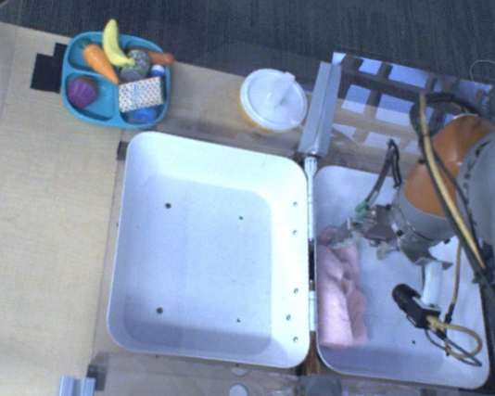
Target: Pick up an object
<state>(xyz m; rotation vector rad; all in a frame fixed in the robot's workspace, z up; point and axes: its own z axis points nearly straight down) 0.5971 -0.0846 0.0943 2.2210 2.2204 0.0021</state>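
A pale pink soft object [342, 288] lies along the left side of the right white bin [394, 358]. The arm reaches in from the right, its orange band above the wrist. My gripper [361, 233] hangs low over the upper left part of that bin, right at the top end of the pink object. The wrist body hides the fingertips, and I cannot make out whether anything sits between them.
The left white bin [143, 316] lies beside the right one, with a metal divider between them. A blue tray [69, 97] of toy food sits at the back left, a white lidded cup [273, 99] behind the bins. Cables hang at the right.
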